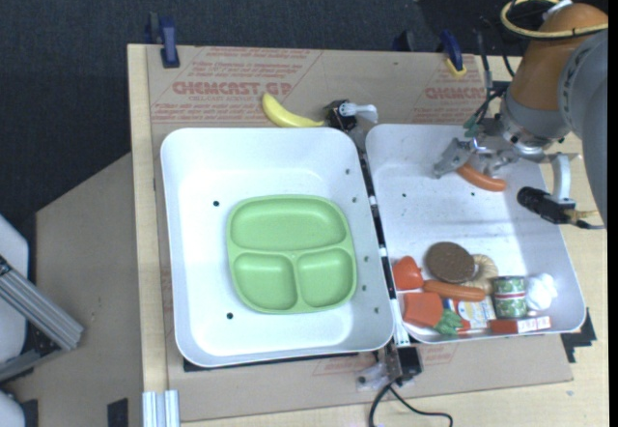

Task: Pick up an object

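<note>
Camera view from above gives me the worktop (241,77), a brown board with red lettering, carrying two white bins side by side. On my screen the left bin (193,222) holds a green divided plate (290,253) lying flat near its middle. The right bin (415,193) has its load crowded into the near corner: a brown round cookie-like disc (451,262), a small can (509,297) with a green label just beside it, red and orange toy food pieces (425,304) touching one another, and something small and white (543,291) at the far right of that heap. I see the arm (550,77) reaching in from the right, with the jaws (470,162) down in the far part of the right bin. An orange sausage-shaped piece (482,180) lies right at them; I cannot tell whether they are wide, narrow or closed on it. A banana (286,114) rests on the board behind the left bin, with a small dark-and-white object (350,112) just beside it.
</note>
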You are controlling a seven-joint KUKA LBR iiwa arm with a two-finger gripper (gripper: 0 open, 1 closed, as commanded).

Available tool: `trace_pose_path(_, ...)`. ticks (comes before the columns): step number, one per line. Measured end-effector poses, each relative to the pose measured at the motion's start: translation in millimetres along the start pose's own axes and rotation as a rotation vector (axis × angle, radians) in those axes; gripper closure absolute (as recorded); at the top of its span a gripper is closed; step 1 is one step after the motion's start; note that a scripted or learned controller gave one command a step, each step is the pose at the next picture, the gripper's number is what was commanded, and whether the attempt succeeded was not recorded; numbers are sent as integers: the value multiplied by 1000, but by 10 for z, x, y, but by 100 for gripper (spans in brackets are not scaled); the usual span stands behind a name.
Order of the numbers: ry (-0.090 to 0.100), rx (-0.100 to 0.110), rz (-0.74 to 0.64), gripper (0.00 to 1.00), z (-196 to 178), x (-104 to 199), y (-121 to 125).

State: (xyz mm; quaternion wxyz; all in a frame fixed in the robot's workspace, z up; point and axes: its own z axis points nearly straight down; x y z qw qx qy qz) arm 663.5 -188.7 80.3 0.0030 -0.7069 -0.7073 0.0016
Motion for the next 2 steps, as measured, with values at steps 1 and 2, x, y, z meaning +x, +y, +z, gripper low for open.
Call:
trace_pose_path(1,-4,-8,-1,100,-157,-7,20)
trace_pose_path(2,-2,-12,-5,100,-1086,1027,34)
